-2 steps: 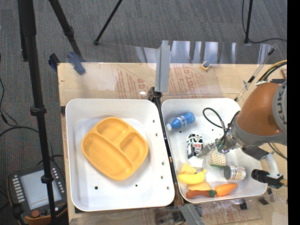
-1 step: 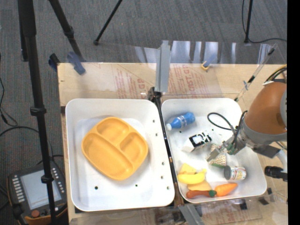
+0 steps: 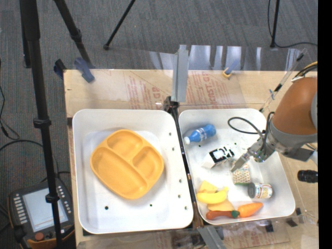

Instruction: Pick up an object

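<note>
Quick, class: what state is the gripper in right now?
Gripper: low in the right bin, just above a small patterned object; whether it is open or closed cannot be told.

Even overhead light, soft shadows, mild glare on the clear sheet [image 3: 233, 58]; slightly soft focus throughout.
</note>
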`<state>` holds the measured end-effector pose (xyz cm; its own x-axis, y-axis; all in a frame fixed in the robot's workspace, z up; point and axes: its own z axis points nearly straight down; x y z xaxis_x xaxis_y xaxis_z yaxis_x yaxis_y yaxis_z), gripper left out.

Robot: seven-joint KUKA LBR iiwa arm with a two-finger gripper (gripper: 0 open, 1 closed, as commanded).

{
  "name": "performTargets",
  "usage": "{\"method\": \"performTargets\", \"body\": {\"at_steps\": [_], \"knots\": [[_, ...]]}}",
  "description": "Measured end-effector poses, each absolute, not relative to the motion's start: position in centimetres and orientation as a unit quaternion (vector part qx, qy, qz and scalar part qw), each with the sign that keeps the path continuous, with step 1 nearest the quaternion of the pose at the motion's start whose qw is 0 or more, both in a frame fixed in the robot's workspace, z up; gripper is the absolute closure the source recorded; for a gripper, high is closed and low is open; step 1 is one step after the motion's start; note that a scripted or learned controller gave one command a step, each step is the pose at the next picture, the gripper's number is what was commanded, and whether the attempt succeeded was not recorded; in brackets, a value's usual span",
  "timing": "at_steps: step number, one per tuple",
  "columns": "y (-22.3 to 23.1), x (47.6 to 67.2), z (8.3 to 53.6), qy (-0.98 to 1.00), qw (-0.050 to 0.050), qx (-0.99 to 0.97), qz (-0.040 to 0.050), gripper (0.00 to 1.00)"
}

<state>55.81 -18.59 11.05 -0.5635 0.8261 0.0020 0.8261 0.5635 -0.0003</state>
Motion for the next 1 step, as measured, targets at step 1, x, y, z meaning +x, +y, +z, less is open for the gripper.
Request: {"method": "performTargets", "body": {"at_steps": [1], "knots": [[-18.59, 55.81, 11.05, -0.884, 0.001, -0.467, -0.0004, 0.00]]}}
